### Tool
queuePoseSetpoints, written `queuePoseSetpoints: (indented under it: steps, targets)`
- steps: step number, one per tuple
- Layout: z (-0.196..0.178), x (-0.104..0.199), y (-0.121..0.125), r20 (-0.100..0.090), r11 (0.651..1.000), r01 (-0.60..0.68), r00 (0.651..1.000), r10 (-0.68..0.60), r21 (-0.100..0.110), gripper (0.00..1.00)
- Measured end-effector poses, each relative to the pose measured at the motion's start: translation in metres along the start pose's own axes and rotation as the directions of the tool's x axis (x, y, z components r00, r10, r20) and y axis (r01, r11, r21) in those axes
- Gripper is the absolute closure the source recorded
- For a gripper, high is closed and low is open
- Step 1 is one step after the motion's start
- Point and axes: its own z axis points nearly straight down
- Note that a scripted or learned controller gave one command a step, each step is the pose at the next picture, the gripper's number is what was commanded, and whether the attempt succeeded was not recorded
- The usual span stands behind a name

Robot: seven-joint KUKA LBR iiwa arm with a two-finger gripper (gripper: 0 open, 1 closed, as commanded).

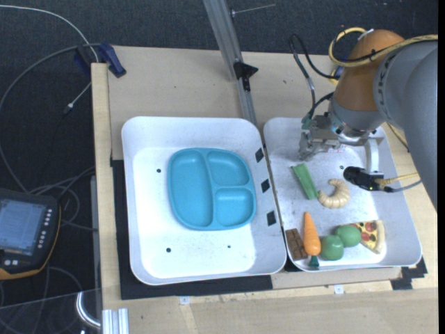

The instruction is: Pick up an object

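Green stick (303,181) just below gripper (310,149)

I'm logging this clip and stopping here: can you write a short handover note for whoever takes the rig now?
Hand: low over the far end of the right bin, just above the green stick; nothing seen between its fingers, open or shut unclear.
Right bin holds: green stick, croissant, carrot, chocolate bar, green pepper, pizza slice.
Left bin: blue divided plate.
Done: nothing lifted yet.
Left: grasp an object, probably the green stick, and raise it.
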Motion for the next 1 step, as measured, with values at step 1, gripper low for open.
queuePoseSetpoints:
  steps: [1]
  targets:
    - [-0.0440, 0.0016, 0.0036, 0.002, 1.000, 0.000, 1.000, 0.000, -0.007, 1.00]
